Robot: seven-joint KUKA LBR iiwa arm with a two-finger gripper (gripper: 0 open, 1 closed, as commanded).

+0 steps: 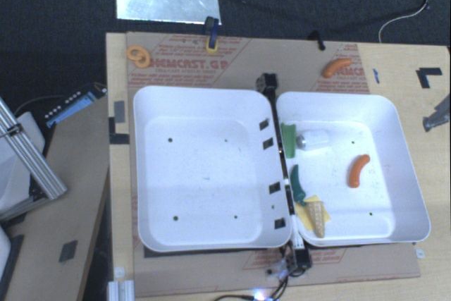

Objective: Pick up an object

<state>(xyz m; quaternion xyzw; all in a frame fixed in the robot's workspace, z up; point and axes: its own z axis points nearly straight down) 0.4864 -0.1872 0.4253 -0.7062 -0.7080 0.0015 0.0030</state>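
The counter [394, 60] is a pale wooden top with a sheet of brown printed cardboard [211, 60] laid over it, and on that sheet two shallow white bins sit side by side, touching along their inner edges. The left bin [204, 166] is the larger-looking of the pair and shows a bare floor with a few small dark dots. The right bin [384, 215] holds all the loose things, most of them crowded against its left wall.

At the far right edge, above the right bin's far corner, a grey piece of the arm or its tool [438, 115] pokes in; so little of it shows that I cannot tell how its fingers stand or whether it has hold of anything.

Inside the right bin, an orange sausage-shaped piece [358, 170] lies alone, right of the middle, well apart from the rest. A clear, pale object [313, 139], possibly a small bottle, lies near the back left, just beside a green block [287, 139] against the wall. Below that a dark green curved piece [297, 184] runs towards the front, and a yellow and tan cone-like toy [315, 215] lies at the front left corner.

Outside the bins, a second orange sausage [337, 68] rests on the cardboard behind the right bin, and an orange ring [139, 56] lies at the cardboard's back left corner.
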